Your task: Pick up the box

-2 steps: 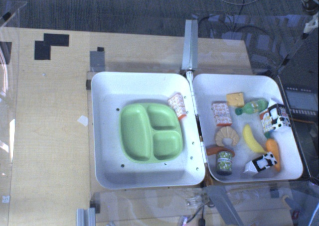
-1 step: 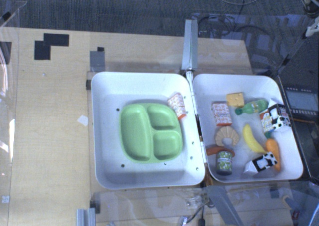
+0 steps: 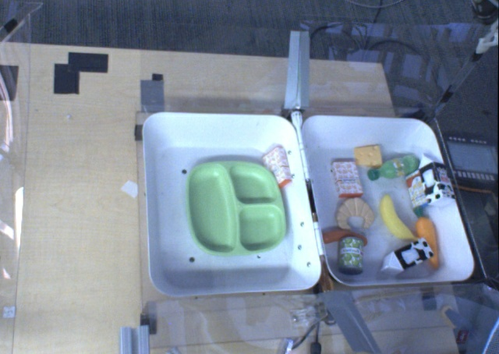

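Note:
A small red and white box (image 3: 345, 178) lies flat in the right bin (image 3: 448, 212), near its left wall. A similar red and white packet (image 3: 277, 164) rests in the left bin (image 3: 164, 212), tilted against the upper right rim of the green divided plate (image 3: 234, 206). A black and white carton (image 3: 429, 185) stands at the right bin's far right side.
The right bin also holds a yellow block (image 3: 369, 156), a green bottle (image 3: 394, 166), a banana (image 3: 395, 218), a carrot (image 3: 426, 237), a round pastry (image 3: 355, 214), a small can (image 3: 352, 254) and a black and white toy (image 3: 412, 255). A metal post (image 3: 295, 72) stands behind the bins.

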`<state>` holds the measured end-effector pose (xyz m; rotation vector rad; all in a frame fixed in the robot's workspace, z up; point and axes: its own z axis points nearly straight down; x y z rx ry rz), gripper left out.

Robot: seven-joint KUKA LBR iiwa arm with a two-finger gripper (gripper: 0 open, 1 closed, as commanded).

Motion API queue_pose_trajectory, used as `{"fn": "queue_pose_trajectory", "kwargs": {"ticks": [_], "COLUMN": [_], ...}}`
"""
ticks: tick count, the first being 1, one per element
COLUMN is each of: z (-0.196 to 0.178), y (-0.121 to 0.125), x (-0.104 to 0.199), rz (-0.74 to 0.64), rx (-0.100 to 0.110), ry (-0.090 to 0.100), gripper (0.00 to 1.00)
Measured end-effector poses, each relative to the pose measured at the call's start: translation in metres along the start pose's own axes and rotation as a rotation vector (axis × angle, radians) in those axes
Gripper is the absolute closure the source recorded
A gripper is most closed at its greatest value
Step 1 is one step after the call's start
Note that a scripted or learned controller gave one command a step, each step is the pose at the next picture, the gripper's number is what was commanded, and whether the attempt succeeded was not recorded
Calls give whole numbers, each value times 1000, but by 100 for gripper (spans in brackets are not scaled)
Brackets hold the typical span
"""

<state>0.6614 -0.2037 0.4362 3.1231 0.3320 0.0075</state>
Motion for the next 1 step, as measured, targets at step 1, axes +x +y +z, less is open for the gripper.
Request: {"fn": "queue_pose_trajectory", "kwargs": {"ticks": [1], "z": [1], "y": [-1], "x": [-9], "rz": [7], "rx": [1], "ry": [-1], "gripper": [0]}}
